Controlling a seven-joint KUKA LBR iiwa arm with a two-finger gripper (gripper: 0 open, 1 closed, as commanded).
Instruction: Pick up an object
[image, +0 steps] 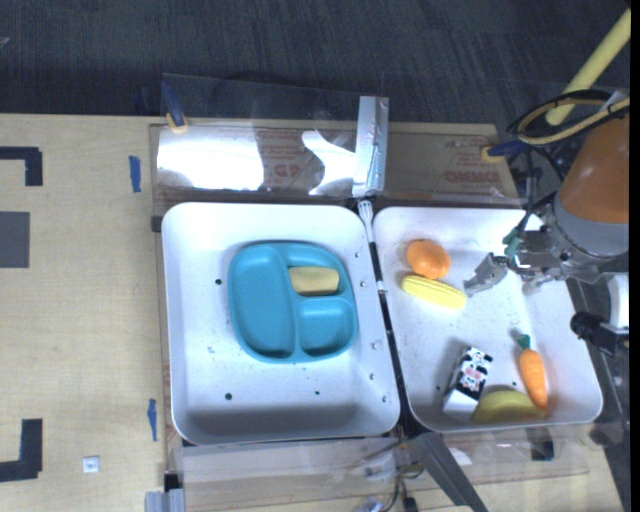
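In right bin (580, 405): end effector (487, 274) spread, empty, just beside corn cob (434, 292); orange (429, 258) near; carrot (533, 373), milk carton (468, 378) well apart.

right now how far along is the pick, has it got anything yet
Nothing looks picked yet. The gripper sits low in the right bin, just right of the corn cob, with nothing visible between its fingers. The orange, carrot, milk carton and yellow-green fruit all lie in that bin. Left to do: close on an object and lift it.
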